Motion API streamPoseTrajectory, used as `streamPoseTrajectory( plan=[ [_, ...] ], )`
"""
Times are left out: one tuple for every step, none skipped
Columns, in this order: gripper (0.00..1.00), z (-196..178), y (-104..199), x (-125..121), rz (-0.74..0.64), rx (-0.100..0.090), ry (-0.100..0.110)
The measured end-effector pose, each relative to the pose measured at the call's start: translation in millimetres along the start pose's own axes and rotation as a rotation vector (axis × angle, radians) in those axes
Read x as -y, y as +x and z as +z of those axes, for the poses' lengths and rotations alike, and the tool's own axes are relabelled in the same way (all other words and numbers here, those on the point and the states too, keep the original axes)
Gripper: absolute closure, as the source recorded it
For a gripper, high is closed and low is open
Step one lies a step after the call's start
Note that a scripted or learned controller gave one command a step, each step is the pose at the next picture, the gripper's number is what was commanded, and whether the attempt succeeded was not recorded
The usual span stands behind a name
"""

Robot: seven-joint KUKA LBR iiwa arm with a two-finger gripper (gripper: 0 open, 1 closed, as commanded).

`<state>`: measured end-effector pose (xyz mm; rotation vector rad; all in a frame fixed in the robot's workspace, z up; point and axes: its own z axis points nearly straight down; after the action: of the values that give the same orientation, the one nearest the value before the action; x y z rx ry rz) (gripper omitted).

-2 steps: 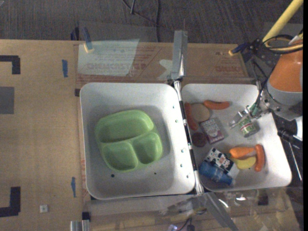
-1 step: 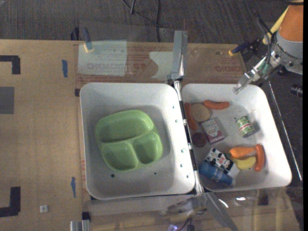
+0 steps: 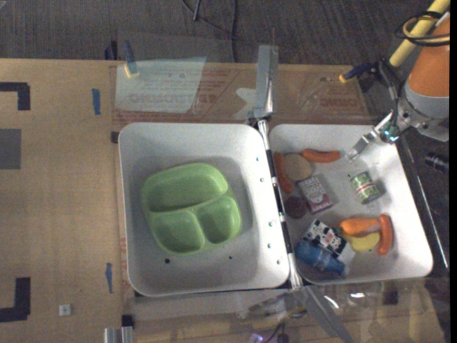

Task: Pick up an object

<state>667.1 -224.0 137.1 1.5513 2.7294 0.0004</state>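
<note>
toys crowd right bin, can nearest

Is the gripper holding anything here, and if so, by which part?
Nothing is held. The gripper hangs over the right bin's upper right corner, apart from the can and the sausage.

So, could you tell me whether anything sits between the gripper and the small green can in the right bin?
Nothing visible does. The gripper hovers over the right bin's upper right part, and the green can lies just below it in the picture, with bare white floor between them. The orange sausage lies off to the left.
</note>
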Motion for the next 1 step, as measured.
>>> streamPoseTrajectory(
  plan=[
    [0.0, 50.8, 36.0, 57.9, -0.068, 0.001, -0.002]
  ],
)
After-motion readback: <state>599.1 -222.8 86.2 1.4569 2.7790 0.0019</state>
